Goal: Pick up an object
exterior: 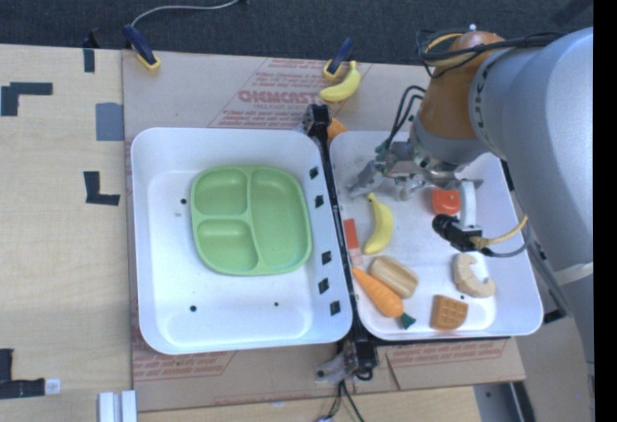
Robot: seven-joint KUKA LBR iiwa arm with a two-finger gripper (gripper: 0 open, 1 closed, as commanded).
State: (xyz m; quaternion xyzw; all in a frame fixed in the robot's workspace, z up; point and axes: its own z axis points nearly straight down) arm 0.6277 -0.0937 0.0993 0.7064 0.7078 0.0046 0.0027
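Down over the right bin (501, 319) now — tool (390, 175) hovering near its upper left corner, just above the banana (379, 224). Open or closed? Cannot tell from this angle. Nothing visibly gripped. Lying below the banana: a bread roll (394, 276), a carrot (378, 292), a waffle (448, 312) and a bagel (473, 276) — something red (445, 201) beside the wrist. Sitting in the left bin (159, 247), a green divided plate (252, 220).
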